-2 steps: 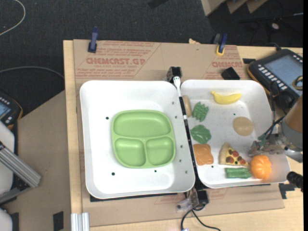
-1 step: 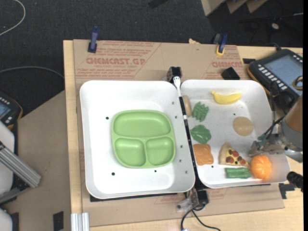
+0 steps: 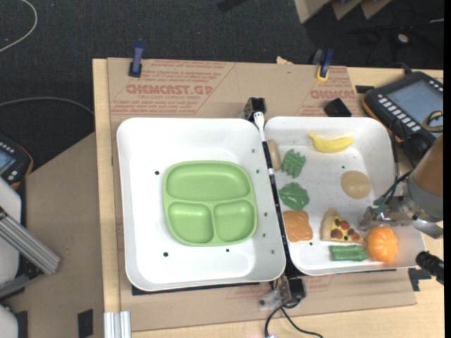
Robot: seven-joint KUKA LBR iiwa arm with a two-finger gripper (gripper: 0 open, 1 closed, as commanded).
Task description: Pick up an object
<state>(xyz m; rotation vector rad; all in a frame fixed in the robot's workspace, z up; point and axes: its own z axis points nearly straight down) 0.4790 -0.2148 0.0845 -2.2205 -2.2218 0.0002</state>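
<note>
Orange pumpkin toy (image 3: pixel 382 245) beside hand (image 3: pixel 380 218), grip state unclear, board (image 3: pixel 169 90) reading "CHEMCAST"

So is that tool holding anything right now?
Tool: cannot be told; it sits just above the orange pumpkin toy in the right bin.

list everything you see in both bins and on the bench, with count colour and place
left bin: 1, white, left side of bench
divided plate: 1, light green, middle of left bin
right bin: 1, white, right side of bench
banana: 1, yellow, far end of right bin
leafy greens: 2, green, right bin's left side
round piece: 1, tan, mid right bin
toast-like slab: 1, orange, near left
pizza slice: 1, yellow-red, near middle
pumpkin-like toy: 1, orange, near right corner
long piece: 1, green, near edge
clamps: 2, blue, bench's far edge
claw: 1, grey, above the pumpkin-like toy
</note>
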